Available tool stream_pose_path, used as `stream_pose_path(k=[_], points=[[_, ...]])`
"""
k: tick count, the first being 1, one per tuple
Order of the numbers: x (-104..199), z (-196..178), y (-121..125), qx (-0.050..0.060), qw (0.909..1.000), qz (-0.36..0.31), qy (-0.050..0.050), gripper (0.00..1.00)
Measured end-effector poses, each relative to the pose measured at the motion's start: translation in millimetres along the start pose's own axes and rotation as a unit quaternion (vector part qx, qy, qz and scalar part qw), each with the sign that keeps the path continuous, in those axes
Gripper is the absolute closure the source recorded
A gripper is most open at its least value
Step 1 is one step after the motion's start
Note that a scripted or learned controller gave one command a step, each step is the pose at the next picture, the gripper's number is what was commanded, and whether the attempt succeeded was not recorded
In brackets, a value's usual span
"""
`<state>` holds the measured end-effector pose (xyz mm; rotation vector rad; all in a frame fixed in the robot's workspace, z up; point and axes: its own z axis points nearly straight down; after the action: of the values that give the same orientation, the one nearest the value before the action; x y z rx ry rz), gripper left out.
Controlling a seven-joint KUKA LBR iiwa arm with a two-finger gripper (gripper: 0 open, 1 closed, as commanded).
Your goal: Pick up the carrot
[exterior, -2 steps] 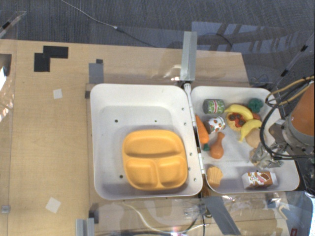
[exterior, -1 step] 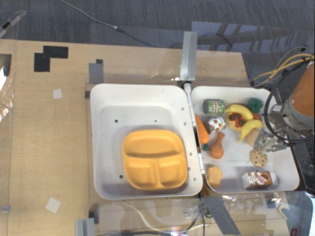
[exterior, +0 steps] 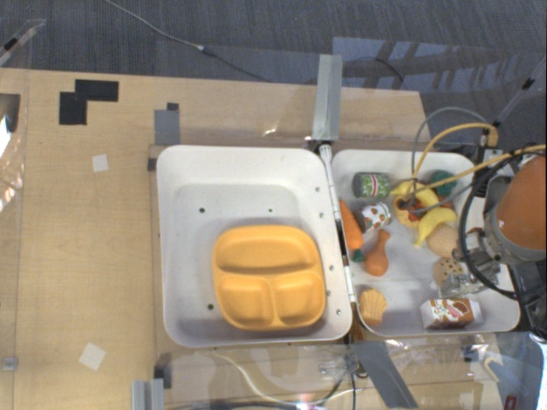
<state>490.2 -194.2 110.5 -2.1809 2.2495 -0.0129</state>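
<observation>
- the gripper point(exterior: 468, 268) hangs at the right side of the right bin point(exterior: 402, 331), under the arm's orange band; its tip is lost in cables and dark metal, so i cannot tell how far the jaws stand apart, and nothing is seen held between them.
- just beside the jaws, on the side towards the bin's middle, lies a speckled round biscuit point(exterior: 444, 272); whether the gripper touches it i cannot tell. a little nearer the camera than the jaws sits a red-and-white packet point(exterior: 449, 313).
- further out from the jaws, towards the bin's middle, are a pale lump point(exterior: 441, 241), the bananas point(exterior: 425, 212) and a drumstick point(exterior: 377, 254).
- the carrot point(exterior: 347, 224) is the far thing: well apart from the jaws, right across the bin, lying along the wall that meets the left bin point(exterior: 184, 229), with the drumstick just on the jaws' side of it.
- the step in hand looks like the reach, not yet begun. to do it well, i judge the jaws should travel high over the clutter, turn to close across the carrot's narrow width, and come down at its middle, clear of the wall and the drumstick.
- farthest off, the yellow tray point(exterior: 269, 273) in the left bin plays no part.
</observation>
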Motion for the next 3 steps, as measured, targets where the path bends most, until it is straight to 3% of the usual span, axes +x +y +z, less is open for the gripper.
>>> stream_pose_path(k=[1, 2, 3], points=[[12, -103, -1, 0.001, 0.996, -0.09, 0.002, 1.0], [-13, -19, 0, -0.001, 0.9676, -0.253, 0.0, 1.0], [-19, -94, 1, -0.001, 0.919, -0.394, -0.001, 1.0]])
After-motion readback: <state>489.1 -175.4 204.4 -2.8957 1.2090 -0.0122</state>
